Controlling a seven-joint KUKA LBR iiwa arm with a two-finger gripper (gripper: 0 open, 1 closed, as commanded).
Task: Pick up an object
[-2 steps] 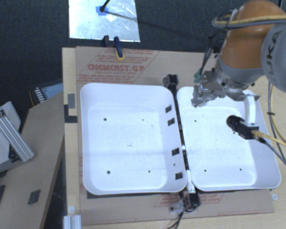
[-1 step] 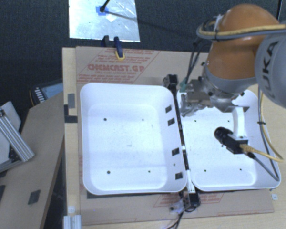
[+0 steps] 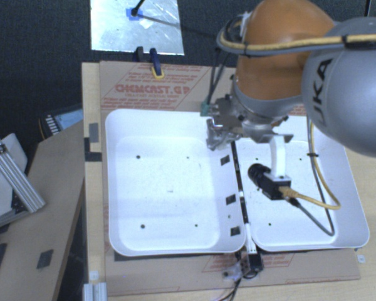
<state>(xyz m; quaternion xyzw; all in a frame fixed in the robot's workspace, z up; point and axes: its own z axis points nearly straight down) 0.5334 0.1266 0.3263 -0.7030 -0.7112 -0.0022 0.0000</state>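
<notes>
- gripper sits over the top end of the seam between the two bins, about 12 o'clock from view centre. Open or closed: cannot tell. Nothing seen held.
- arm reaches in from 3 o'clock, orange band uppermost, and covers much of the right bin.
- object to pick: cannot tell where it is. Whatever lies under the arm is hidden.
- left bin is at 9 o'clock of the gripper; its floor shows a few small dark dots.
- cardboard sheet with red CHEMCAST print lies under both bins, with clamps at its 12 o'clock edge.
</notes>
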